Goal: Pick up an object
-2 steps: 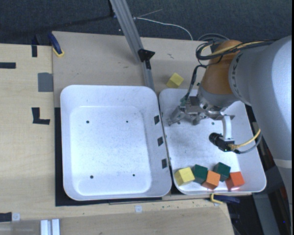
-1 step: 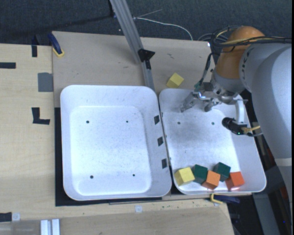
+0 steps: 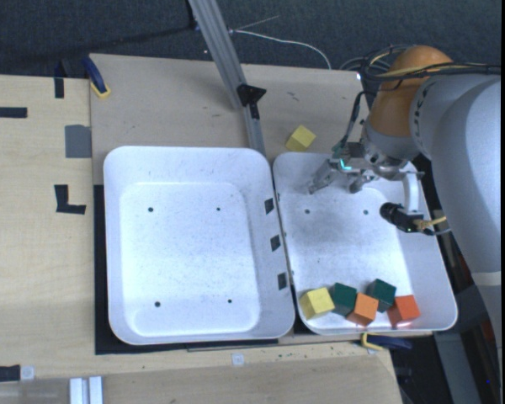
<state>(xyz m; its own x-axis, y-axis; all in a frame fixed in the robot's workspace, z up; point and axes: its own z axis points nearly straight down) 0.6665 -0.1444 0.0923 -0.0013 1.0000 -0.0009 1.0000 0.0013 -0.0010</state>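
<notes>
Several small blocks lie along the near edge of the right bin [image 3: 421, 263]: a yellow block [image 3: 317, 300], a dark green block [image 3: 343, 295], an orange block [image 3: 364, 308], a second green block [image 3: 382, 292] and a red-orange block [image 3: 404, 309]. Another yellow block [image 3: 301, 137] rests on the bench behind the bins. My gripper [image 3: 335, 178] hangs over the far end of the right bin, well away from the blocks, its fingers spread and nothing between them.
The left bin [image 3: 185, 242] sits beside the right one. A grey metal bar [image 3: 227, 57] slants down from the top toward the gap between the bins. The grey arm and cables occupy the right side.
</notes>
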